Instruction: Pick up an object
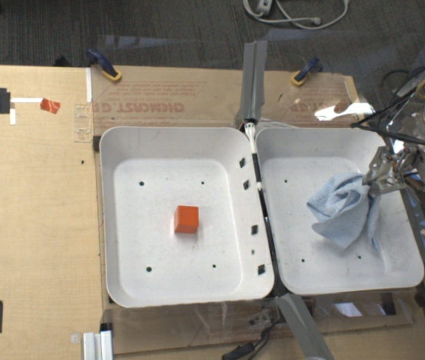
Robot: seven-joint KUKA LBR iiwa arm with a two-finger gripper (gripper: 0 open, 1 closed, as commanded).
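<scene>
Jaws of the one gripper (377, 180) are clenched on a corner of the single blue cloth (342, 210), which hangs crumpled from them over the right bin (294, 276), toward that bin's right edge, its lower folds touching or just above the bin floor; which, I cannot tell. One grey arm (422, 137) reaches in over the bin's right rim. Two shallow white bins sit side by side on the table (25, 238), rims touching along the middle. One orange-red cube (187, 220) rests in the left bin (122, 276), near its centre, well apart from the cloth. Two blue-and-yellow clamps (103, 64) grip the cardboard sheet (160, 96) at the table's far edge.
</scene>
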